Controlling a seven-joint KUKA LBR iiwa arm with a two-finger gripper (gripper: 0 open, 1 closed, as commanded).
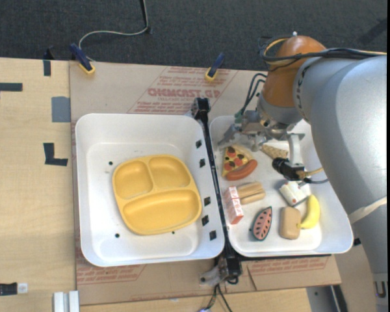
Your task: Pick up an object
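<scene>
1. Claw (252, 130) is seen low over the right bin (335, 236), above the pizza slice (233, 155); finger state cannot be told.
2. Nothing is seen gripped.
3. Yellow plate (157, 194) is seen in the left bin (94, 174).

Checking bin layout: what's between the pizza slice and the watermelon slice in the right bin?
In the camera view, between the pizza slice and the watermelon slice lie the sausage and, lower, the tan bread piece, beside the pink wafer.
</scene>
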